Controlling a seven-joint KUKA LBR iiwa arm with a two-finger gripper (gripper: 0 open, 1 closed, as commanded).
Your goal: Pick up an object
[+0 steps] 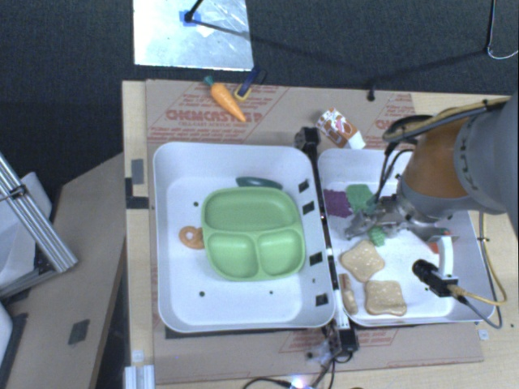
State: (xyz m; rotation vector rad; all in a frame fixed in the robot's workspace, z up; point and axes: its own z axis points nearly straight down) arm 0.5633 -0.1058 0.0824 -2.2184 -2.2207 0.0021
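Two tan bread pieces [373, 278] lie at the right bin's [466, 310] front. Gripper [366, 224] sits low just behind them, beside a green block [377, 237]; finger spread cannot be told.

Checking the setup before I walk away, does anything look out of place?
Yes. A toy carrot and a small packet lie on the cardboard behind the white bins, outside both.

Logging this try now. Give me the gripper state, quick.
Gripper: low in the right bin, by the small green piece and the purple piece; open or closed cannot be told, and no object is visibly held.
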